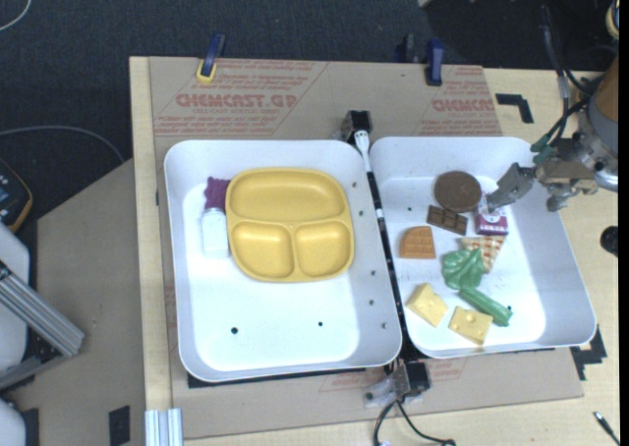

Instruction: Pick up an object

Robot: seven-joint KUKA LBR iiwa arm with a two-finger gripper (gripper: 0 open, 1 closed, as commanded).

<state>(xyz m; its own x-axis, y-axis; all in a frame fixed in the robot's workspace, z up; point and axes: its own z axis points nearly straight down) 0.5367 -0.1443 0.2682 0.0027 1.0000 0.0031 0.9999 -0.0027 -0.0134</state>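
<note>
Two shallow white bins sit side by side on the bench (295, 90), and the gripper (503, 194) hangs over the upper right part of the right bin (565, 277), reaching in from the right; whether it is open or closed cannot be told at this angle, and nothing is seen caught in it. The left bin (187, 267) lies well off to the gripper's left and holds the largest single item, one yellow three-compartment tray (290, 223), with one small white bottle with a purple cap (213, 218) touching the tray's far side from the gripper. All the candidate objects for picking lie in the right bin, below and to the left of the gripper. One round brown disc (458, 188) sits just to its left. One green toy vegetable (470, 282) lies below it, stretching down toward the bin's lower edge. One orange cracker-like square (418, 243) lies lower left of the gripper, and two yellow cheese-like blocks (428, 304) sit well below, near the bin's front edge, one beside the other. One dark brown chocolate-like bar (447, 219) lies just under the disc. One small red-and-white packet (491, 225) sits almost directly beneath the gripper, with one striped wedge (486, 250) touching it below.
</note>
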